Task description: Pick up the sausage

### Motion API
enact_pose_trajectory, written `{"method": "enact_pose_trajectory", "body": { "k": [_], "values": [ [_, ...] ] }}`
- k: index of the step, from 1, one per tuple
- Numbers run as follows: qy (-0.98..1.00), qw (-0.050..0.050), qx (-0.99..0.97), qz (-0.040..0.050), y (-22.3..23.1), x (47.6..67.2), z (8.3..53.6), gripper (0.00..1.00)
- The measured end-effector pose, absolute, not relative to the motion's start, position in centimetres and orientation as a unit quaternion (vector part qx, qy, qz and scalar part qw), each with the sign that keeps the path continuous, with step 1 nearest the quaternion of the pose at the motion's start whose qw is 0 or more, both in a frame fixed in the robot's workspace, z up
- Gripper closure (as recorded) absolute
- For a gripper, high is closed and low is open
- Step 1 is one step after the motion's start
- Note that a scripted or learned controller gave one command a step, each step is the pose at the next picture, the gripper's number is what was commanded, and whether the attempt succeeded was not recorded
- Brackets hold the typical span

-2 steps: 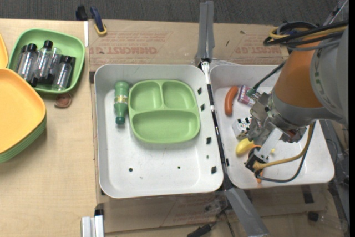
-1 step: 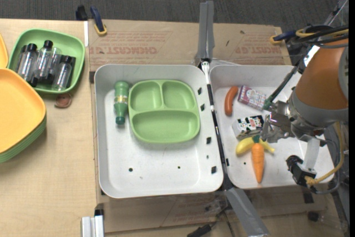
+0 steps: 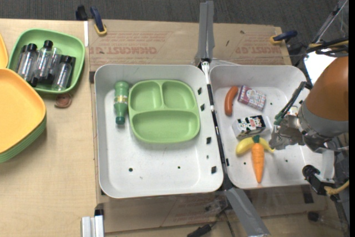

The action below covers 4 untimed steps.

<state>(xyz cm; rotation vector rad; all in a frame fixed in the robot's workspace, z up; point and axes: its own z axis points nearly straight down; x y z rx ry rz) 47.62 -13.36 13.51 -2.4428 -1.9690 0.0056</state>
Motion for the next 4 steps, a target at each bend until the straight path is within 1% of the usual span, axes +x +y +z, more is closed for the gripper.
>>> {"method": "enact_pose_trajectory", "body": {
  "k": [1,2,3,4],
  "values": [
    [-0.663,0.002,-0.748,0.001,-18.1,47.6,9.0,1.0],
    [-0.67,0.001,-0.743,0.0004,-21.1,47.7,9.1,1.0],
    [-0.695,0.0,-0.719,0.0008,-21.2,57.9,9.1,1.0],
    [-0.735,0.0,-0.678,0.0005,-20.3,53.4,9.1,1.0]
  ]
}}
